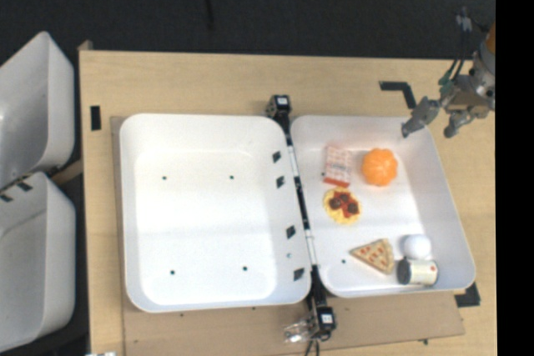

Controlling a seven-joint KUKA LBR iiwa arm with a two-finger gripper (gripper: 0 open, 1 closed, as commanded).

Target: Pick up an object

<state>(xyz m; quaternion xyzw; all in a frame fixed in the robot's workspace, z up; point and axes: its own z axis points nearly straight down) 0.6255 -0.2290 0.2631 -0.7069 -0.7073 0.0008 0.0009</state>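
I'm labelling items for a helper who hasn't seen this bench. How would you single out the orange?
Look in the right-hand bin, in its far half. The orange sits just right of a small red-and-white packet; it alone is a plain orange ball.

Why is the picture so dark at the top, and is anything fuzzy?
Camera view: the floor beyond the bench is unlit and nearly black; the white bins are bright, almost washed out; the orange is a little soft; the gripper at the right looks slightly blurred.
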